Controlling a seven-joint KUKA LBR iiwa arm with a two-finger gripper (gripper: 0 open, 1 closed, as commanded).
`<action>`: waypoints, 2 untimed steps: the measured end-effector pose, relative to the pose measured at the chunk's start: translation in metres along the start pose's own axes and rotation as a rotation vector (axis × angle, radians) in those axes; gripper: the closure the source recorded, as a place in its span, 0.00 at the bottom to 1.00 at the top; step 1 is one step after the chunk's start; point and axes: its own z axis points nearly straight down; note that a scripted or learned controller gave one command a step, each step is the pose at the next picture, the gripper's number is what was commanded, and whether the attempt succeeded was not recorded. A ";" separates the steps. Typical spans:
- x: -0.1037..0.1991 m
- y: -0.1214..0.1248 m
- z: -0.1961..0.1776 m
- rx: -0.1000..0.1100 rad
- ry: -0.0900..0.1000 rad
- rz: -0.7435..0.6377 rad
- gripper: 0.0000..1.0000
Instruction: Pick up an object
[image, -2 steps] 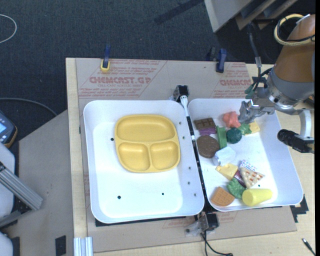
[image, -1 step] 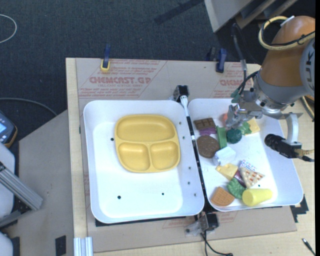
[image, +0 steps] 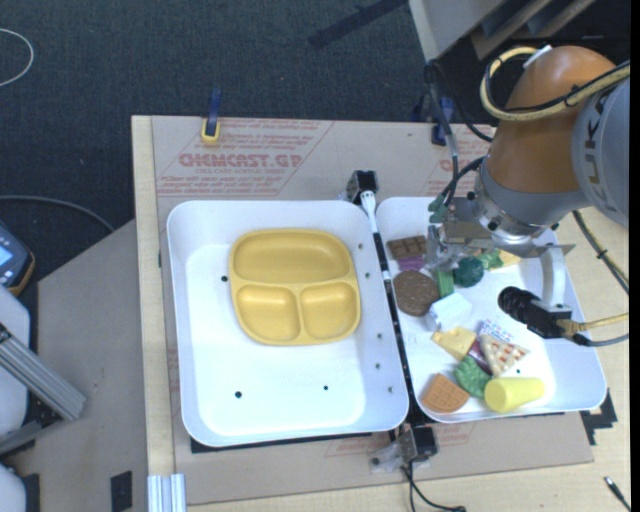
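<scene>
So the grey two-finger gripper (image: 447, 262) is hanging over the right white bin (image: 590, 372) near its back-left corner, above the round brown cookie (image: 414, 292); can't tell its state.

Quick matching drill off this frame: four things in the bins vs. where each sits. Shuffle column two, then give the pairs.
Things:
1. yellow divided plate
2. yellow cup
3. round brown cookie
4. gripper

Places:
A. right bin, near front edge
B. over the far part of the right bin
C. left bin
D. right bin, close to the divider between bins

Pairs: 1-C, 2-A, 3-D, 4-B
</scene>
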 end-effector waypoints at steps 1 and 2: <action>0.049 -0.015 0.019 0.001 0.000 0.000 1.00; 0.082 -0.020 0.020 0.000 0.000 0.000 1.00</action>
